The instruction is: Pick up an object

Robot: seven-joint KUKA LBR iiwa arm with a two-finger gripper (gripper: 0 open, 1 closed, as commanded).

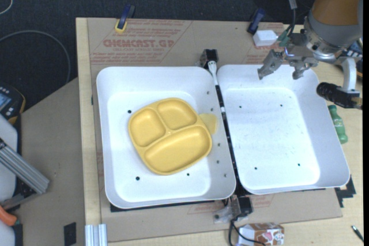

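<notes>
Claw (286,69) hangs open over the right bin's (323,181) far edge, needing to reach the yellow plate (169,135).

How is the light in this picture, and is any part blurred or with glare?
Camera view: even, soft light; yellow divided tray sharp, faint shadow at its lower edge; mild sheen on the left bin rim; gripper slightly soft, fingers apart, holding nothing.

Yellow divided plate (169,135) lies in left bin (109,124)
</notes>
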